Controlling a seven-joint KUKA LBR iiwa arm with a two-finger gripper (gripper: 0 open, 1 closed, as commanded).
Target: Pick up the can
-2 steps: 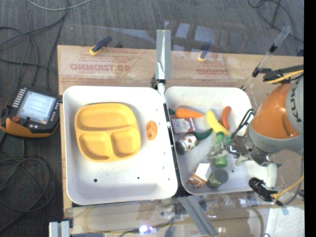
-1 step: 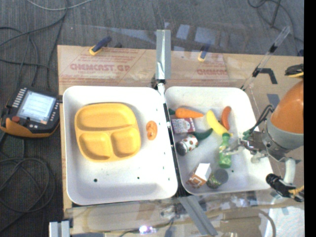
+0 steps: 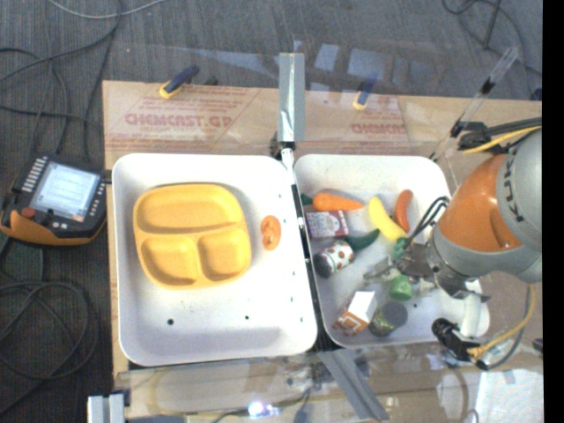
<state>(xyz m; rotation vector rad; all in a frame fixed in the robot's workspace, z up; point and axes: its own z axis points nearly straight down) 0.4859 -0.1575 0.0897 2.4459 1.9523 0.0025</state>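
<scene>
The arm (image 3: 493, 214) is reaching in from the right over the right bin (image 3: 441, 170), and its gripper (image 3: 398, 267) is hanging low among the clutter near the bin's middle; whether it is released or clenched I cannot tell, since the wrist is covering it. The can (image 3: 335, 256) is lying on its side toward the left of that bin, just left of the gripper and apart from it, so the work looks to be at the approach step, with no grasp made. The next move is likely calling for a short shift left and a descent squarely over the can. Crowding it are a dark packet (image 3: 324, 225) just beyond it, a carrot (image 3: 337, 203), a banana (image 3: 386, 218), a green piece (image 3: 401, 286) by the gripper, and a small box (image 3: 355, 313) nearer the front edge. The left bin (image 3: 176, 324) is holding a yellow tray (image 3: 192, 234) and a small orange piece (image 3: 270, 230).
</scene>
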